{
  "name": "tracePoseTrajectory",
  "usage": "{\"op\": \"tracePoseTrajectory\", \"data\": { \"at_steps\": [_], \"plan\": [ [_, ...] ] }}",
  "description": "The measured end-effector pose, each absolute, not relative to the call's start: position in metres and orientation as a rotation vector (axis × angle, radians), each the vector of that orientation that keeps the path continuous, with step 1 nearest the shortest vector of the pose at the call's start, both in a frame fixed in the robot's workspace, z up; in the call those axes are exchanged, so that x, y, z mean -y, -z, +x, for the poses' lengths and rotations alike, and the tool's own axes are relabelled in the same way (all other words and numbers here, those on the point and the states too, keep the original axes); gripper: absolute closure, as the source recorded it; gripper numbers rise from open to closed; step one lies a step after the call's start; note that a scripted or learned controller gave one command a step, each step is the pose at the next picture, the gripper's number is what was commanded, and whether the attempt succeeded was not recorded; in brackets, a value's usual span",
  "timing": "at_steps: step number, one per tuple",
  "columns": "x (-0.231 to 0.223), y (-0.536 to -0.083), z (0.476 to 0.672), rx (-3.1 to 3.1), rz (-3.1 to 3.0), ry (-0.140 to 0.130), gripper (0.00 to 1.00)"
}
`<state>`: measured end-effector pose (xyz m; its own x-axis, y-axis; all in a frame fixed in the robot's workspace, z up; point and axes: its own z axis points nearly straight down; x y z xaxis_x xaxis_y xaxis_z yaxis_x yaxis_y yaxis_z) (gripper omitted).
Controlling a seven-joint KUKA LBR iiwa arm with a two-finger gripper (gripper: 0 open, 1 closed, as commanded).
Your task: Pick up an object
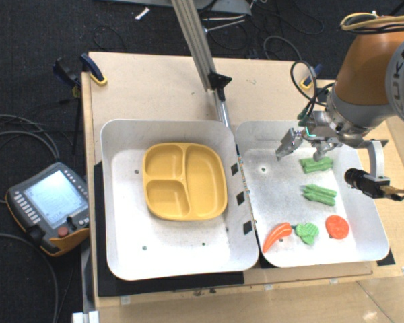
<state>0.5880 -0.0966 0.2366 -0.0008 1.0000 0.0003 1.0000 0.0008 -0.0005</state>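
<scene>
Several toy foods lie in the right bin [363,247]: a green piece [316,165] at the back, a green bean pod [320,194] in the middle, an orange carrot [277,235], a small green vegetable [308,232] and a red tomato slice [337,227] along the front. My gripper [301,148] hangs over the back of this bin, just above and left of the green piece. Its fingers [285,145] are spread open, and nothing is between them.
The left bin [121,247] holds a yellow divided plate [186,180]. A metal pole [195,36] slants down to the seam between the bins. A teach pendant [50,207] lies off the bench at left. The arm's orange band [367,59] rises at the right.
</scene>
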Motion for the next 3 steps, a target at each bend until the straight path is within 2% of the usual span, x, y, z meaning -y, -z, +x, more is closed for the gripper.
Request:
{"op": "tracePoseTrajectory", "data": {
  "at_steps": [2,3],
  "plan": [
    [0.099,-0.126,0.594,2.221,-2.216,-0.006,0.0],
    [0.099,-0.094,0.594,2.22,-2.22,-0.003,0.0]
  ]
}}
